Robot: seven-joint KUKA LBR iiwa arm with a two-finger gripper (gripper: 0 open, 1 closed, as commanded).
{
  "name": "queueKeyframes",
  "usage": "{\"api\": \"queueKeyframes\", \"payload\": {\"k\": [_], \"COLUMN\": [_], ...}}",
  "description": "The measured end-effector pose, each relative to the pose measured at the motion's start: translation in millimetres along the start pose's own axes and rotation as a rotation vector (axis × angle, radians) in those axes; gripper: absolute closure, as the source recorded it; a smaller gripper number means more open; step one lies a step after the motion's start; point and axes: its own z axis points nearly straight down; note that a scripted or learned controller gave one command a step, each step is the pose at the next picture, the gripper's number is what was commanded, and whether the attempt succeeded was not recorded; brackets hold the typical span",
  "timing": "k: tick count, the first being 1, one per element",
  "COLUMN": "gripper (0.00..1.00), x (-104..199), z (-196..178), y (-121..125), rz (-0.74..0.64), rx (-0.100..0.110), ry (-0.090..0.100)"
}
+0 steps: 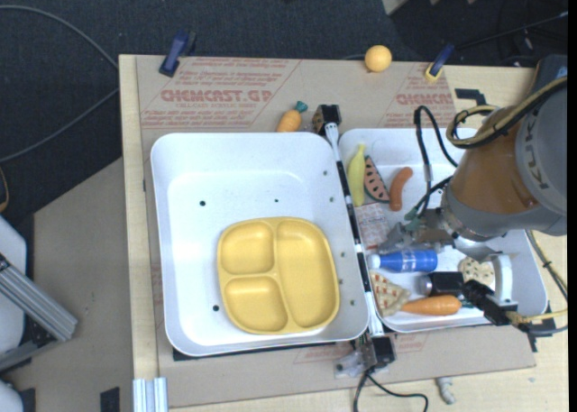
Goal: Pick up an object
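Yellow divided plate (278, 273) lies in the left bin (180, 176). The right bin (532, 288) holds a bottle (407, 262), carrot (431, 306), banana (357, 174); gripper (424, 232) above bottle, state unclear.

**Right bin crowded, left bin half open**

The arm (505, 176) overhangs the right bin (532, 288), whose floor is packed: banana (357, 171), watermelon slice (373, 187), sausage (400, 187), blue bottle (407, 262), pizza slice (386, 293), carrot (431, 306). In the left bin (180, 167), the yellow divided plate (278, 273) fills the near part; bare floor lies behind it.
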Motion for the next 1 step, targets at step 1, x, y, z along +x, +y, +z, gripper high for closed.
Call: {"api": "queueKeyframes", "payload": {"k": [1], "gripper": [0.0], "x": [-9.7], "z": [0.0], "y": [-37.8], "rz": [0.002], "rx": [-0.001], "ry": [-0.002]}}
